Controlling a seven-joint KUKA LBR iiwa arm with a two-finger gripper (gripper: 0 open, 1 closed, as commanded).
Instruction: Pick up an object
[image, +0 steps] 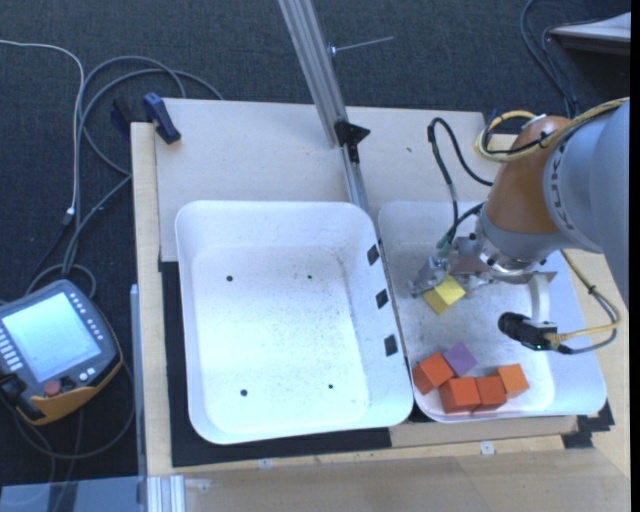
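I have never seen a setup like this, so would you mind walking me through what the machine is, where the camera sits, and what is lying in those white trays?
This is one picture from a fixed camera above a bench, looking down at a slant. The grey machine with the orange band entering from the right is a robot arm; its job is to pick up an object. Its gripper hangs over the right bin, right at a yellow block. The block sits against the jaws, but I cannot tell from here whether it is truly gripped. Near that bin's front edge lie several orange blocks and a purple block. The left bin sits beside it. On the floor at the left lies a handheld control pad with a screen.
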